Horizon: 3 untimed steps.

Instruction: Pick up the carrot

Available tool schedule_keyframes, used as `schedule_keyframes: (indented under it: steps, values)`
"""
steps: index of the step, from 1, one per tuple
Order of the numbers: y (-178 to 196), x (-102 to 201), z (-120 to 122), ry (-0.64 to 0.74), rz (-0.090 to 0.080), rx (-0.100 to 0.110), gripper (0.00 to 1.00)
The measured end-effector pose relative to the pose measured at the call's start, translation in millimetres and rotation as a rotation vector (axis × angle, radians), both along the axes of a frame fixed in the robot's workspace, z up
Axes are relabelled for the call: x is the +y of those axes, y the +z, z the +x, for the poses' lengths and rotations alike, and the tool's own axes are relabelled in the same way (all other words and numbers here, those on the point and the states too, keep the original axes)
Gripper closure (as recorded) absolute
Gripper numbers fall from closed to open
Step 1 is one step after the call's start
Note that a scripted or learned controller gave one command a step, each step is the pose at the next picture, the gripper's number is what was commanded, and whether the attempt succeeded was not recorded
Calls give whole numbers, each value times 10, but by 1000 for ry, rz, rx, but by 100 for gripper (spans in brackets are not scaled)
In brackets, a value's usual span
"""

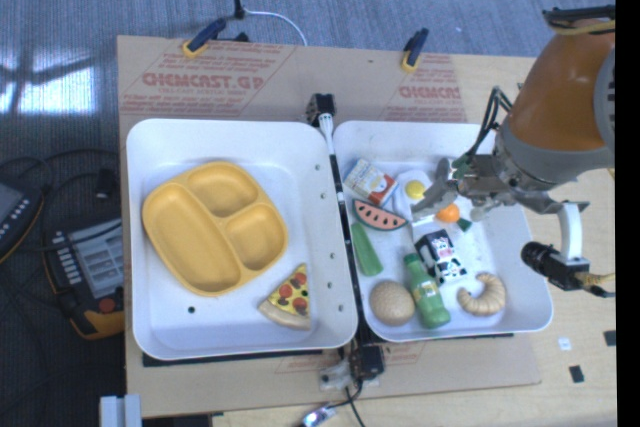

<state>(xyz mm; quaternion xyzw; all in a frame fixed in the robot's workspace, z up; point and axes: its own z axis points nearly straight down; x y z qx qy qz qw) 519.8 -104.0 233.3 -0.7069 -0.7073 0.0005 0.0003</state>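
**Carrot in the right bin, under the gripper**

Carrot (449,212): small orange piece with a green tip at its near right, in the right bin (535,245), in its middle toward the far side. Directly under the gripper (447,198), which comes in from the right below the grey and orange arm (560,105). Fingers around the carrot, but whether clamped on it or apart: cannot tell, too small and blurred.

Just left of the carrot, a fried egg (414,188) and a small snack packet (366,180). Nearer, a watermelon slice (379,215) and a green pod-like piece (365,249) along the left wall. Near of the carrot, a black-and-white carton (440,255), a green bottle (427,291), a tan potato-like ball (392,302) and a croissant (484,294).

In the left bin (160,140), a yellow divided plate (213,226) and, at the near right, a pizza slice (288,298).
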Motion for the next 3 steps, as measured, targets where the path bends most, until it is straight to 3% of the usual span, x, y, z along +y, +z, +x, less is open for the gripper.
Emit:
schedule_keyframes:
  steps: [1,2,3]
  values:
    - [-864,-393,563,15,-1,2,0]
    - [-1450,-744,649,-271,2,-4,0]
    - [-1338,-755,662,-272,-1,-10,100]
